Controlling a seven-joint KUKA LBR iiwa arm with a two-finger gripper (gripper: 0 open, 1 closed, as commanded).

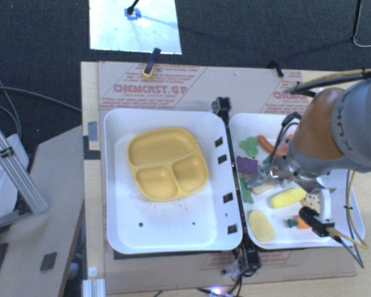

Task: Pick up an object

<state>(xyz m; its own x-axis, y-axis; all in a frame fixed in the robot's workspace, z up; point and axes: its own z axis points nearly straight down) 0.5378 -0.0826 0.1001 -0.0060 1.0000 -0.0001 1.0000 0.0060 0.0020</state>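
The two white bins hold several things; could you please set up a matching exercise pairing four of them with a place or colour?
Things:
1. divided tray
2. corn cob
3. grape bunch
4. gripper

Descriptions:
A. purple
B. low over the right bin's left part
C. alone in the left bin
D. yellow, right bin's middle

Pairs: 1-C, 2-D, 3-A, 4-B

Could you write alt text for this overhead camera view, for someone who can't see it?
A grey robot arm reaches from the right into the right white bin, its gripper low among toy foods: a corn cob, purple grapes and a pale yellow piece. The left white bin holds a yellow divided plate.
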